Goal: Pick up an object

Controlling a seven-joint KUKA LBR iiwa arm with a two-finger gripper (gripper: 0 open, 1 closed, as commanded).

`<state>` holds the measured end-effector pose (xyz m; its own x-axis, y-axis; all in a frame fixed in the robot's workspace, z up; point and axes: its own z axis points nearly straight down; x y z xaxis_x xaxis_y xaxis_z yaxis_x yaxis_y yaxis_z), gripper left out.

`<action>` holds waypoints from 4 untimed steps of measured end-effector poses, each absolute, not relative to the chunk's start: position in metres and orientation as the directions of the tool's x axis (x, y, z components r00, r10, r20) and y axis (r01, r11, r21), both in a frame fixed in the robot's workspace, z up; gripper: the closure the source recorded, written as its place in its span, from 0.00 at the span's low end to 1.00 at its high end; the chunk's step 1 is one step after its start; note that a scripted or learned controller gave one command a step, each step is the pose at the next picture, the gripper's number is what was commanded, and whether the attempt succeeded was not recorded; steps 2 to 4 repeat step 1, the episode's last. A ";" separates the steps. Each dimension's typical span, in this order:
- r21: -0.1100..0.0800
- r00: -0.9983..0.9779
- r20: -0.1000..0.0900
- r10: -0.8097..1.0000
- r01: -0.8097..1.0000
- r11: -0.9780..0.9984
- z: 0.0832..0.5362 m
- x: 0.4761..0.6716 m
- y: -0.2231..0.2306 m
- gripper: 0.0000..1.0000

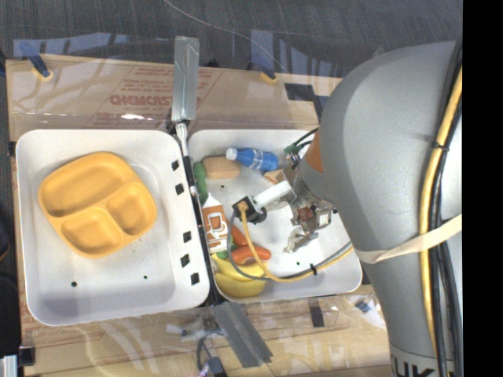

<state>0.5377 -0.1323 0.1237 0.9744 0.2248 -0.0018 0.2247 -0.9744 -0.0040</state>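
Observation:
The right bin (334, 277) holds several small objects along its left side. A blue and white bottle (251, 159) lies at the back beside a tan piece (221, 169). A green item (201, 179) and an orange and white carton (214, 225) lie against the left wall. A red and orange piece (250, 253) rests on a yellow banana (238, 282) at the front. My gripper (304, 228) hangs over the bin's middle right, to the right of these objects, with nothing seen in it.
The left bin (47, 297) holds a yellow divided plate (97, 203). A yellow cable (271, 274) with a black end (243, 208) loops from the arm over the banana. The grey arm (393, 155) covers the right bin's right side.

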 end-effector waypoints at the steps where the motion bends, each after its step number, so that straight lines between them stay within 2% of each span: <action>1: -0.007 0.940 -0.006 0.341 0.341 -0.940 0.093 0.475 -0.111 0.00; 4: -0.007 0.940 -0.006 0.341 0.341 -0.940 0.093 0.475 -0.111 0.00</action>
